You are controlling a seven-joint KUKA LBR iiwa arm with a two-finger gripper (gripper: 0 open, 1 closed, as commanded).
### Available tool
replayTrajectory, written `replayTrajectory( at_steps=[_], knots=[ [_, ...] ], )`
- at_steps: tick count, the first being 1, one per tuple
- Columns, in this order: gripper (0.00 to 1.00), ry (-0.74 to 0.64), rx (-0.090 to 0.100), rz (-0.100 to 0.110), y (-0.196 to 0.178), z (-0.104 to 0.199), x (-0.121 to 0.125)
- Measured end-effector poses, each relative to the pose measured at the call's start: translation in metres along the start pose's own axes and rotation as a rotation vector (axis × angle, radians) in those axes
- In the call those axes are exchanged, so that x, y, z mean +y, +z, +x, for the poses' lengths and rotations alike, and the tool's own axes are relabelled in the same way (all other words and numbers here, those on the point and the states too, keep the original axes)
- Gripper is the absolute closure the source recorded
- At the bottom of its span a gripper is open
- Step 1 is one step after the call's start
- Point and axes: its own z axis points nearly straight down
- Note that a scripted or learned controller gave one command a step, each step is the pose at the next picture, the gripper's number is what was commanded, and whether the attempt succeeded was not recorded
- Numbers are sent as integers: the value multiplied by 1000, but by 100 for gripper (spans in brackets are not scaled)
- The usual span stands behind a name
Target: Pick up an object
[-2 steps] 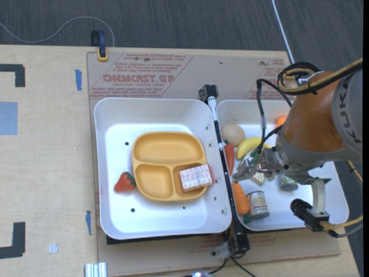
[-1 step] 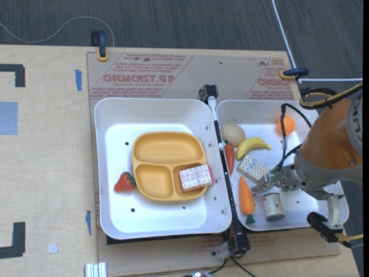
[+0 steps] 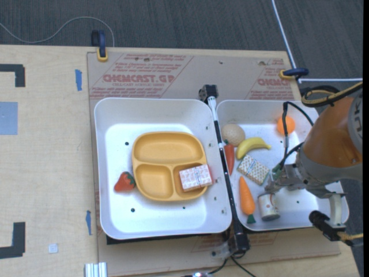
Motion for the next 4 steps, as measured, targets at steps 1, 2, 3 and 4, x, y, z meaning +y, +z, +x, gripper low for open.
replayTrajectory(
  at_steps=[1, 2, 3, 4],
  knots=[
    [100, -2, 2, -1, -82, 72, 1],
    [0, -1, 2, -1, -81, 71, 0],
    [0, 1, -1, -10, -1, 22, 3],
    [0, 6, -9, -26, 10, 17, 7]
  ],
)
